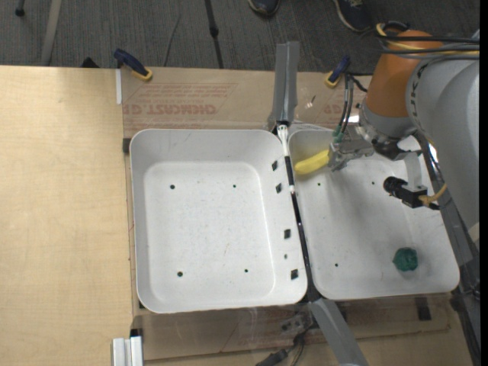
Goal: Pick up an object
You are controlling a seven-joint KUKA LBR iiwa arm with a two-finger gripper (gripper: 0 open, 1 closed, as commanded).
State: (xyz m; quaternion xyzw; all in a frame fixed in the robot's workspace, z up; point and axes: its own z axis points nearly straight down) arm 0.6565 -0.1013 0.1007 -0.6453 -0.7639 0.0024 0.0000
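Hovering over the right bin, the end effector touches a yellow object; grip state cannot be determined. A green ball lies well apart.

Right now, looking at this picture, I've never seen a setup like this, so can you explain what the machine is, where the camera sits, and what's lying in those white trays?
This is a single camera view, fixed above a bench and looking down at a slant. The grey machine with an orange band is a robot arm reaching in from the right. At its tip is a two-finger gripper, low over the back of the right bin. A yellow object lies at that bin's back left corner, right beside the gripper; I cannot tell whether it is gripped. A small green object lies near the bin's front right. The left bin sits alongside.
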